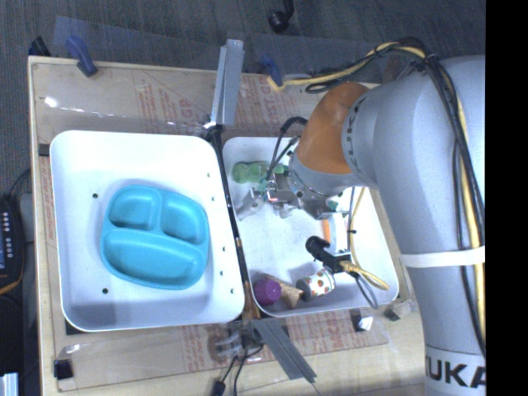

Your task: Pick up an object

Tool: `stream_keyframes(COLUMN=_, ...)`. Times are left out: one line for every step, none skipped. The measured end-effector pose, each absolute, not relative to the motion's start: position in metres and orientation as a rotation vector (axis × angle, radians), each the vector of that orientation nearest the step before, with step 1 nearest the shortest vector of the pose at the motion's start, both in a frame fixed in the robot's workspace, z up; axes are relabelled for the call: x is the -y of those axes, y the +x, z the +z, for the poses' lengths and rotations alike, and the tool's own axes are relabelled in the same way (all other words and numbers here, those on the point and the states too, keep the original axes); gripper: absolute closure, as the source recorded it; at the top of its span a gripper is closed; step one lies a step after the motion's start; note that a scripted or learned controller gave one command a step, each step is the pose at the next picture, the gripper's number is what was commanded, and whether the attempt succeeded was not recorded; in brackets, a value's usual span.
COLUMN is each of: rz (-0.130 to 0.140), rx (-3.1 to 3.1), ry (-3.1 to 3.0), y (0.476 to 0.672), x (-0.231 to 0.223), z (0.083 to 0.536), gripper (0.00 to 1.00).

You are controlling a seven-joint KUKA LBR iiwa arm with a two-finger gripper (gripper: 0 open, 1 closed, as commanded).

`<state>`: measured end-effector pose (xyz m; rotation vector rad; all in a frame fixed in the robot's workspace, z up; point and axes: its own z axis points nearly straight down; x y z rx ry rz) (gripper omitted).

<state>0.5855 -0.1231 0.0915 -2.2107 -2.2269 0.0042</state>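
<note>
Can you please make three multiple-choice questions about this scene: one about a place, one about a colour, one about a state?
1. Where does the divided tray lie?
A. left bin
B. right bin
C. on the floor

2. What colour is the round object at the right bin's near edge?
A. yellow
B. purple
C. white

3. How does the tray lie?
A. upside down
B. on its edge
C. flat, compartments up

Answers:
1 A, it sits inside the left bin.
2 B, it is clearly purple.
3 C, its three hollows face the camera.
</note>
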Motion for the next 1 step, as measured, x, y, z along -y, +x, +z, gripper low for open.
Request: stream_keyframes(rz=0.008, rx=2.229, ry=-2.205, y=0.6559, x=0.1485, z=0.0906, gripper=0.0)
